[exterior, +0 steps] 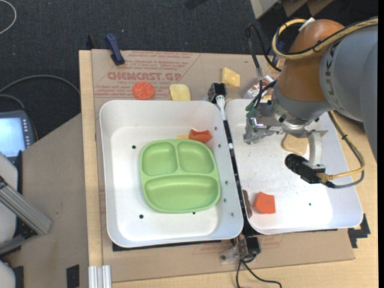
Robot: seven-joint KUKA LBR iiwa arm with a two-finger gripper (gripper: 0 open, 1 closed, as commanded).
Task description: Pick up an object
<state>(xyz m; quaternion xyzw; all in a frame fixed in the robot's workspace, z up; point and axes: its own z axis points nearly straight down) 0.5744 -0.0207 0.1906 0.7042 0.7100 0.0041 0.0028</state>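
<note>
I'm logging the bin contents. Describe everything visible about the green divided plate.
The green divided plate is pale green and looks like matte plastic, a rounded rectangle with a raised rim. Ridges split it into three compartments: two small ones at the far side and one wide one at the near side. All three look bare. It lies flat and upright on the floor of the left white bin, roughly centred, turned slightly askew. An orange piece sits just beyond its far right corner.

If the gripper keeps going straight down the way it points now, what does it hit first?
Most likely the bare white floor of the right bin. The gripper hangs over that bin's upper left part, well apart from the orange block near the front. Depth is hard to judge from this slanted view.
</note>
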